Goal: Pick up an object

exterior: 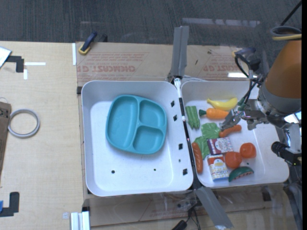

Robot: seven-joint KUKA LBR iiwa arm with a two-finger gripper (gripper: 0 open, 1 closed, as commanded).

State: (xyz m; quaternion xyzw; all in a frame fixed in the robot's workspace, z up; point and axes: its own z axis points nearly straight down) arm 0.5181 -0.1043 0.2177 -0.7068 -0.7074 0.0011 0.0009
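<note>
One grey two-finger end effector (pixel 231 121) low over the small orange carrot-shaped toy (pixel 230 131) | grip: you cannot tell | nothing lifted yet.

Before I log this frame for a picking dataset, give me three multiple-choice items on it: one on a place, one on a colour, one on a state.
1. Where does the divided plate lie?
A. In the left bin
B. In the right bin
C. On the cardboard behind the bins

2. What colour is the divided plate?
A. Red
B. Yellow
C. Turquoise blue

3. How does the gripper stand?
A. Parked above the left bin
B. Low over the toy food in the right bin
C. Off the bench beside the tape roll

Key:
1 A, the plate lies on the floor of the left bin.
2 C, it is turquoise blue all over.
3 B, the gripper is in the right bin close to the orange carrot and the yellow banana.
</note>
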